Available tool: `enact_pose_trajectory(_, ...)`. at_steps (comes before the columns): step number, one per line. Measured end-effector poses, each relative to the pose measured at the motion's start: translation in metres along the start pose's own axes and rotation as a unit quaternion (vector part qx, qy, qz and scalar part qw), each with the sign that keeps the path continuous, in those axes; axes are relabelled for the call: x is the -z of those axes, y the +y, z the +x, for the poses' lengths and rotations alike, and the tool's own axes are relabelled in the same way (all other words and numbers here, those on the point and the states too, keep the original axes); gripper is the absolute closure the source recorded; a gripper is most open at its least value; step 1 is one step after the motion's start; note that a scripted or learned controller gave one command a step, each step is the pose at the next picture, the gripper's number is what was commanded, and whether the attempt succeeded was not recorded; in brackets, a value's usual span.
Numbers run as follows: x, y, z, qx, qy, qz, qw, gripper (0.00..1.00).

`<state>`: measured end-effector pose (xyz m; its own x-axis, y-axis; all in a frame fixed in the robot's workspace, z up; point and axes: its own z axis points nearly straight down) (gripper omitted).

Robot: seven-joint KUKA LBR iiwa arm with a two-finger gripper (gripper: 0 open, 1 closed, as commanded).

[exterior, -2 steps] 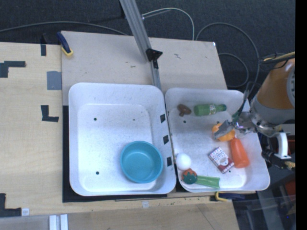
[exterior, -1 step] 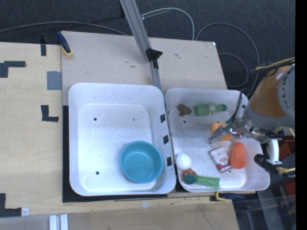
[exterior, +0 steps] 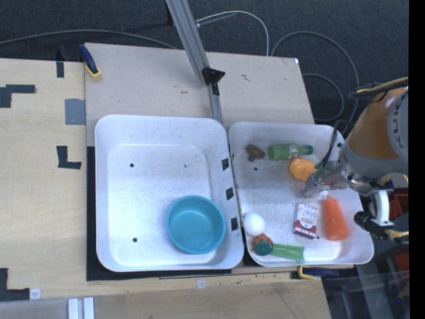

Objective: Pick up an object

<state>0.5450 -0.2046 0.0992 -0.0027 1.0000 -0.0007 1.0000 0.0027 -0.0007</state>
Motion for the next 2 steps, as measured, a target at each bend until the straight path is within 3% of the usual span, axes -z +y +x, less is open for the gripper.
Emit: enact_pose_trajectory(2, 0.111, 0.002, -0.005, -0.001, -0.001, -0.002, 1.0000, 1.00)
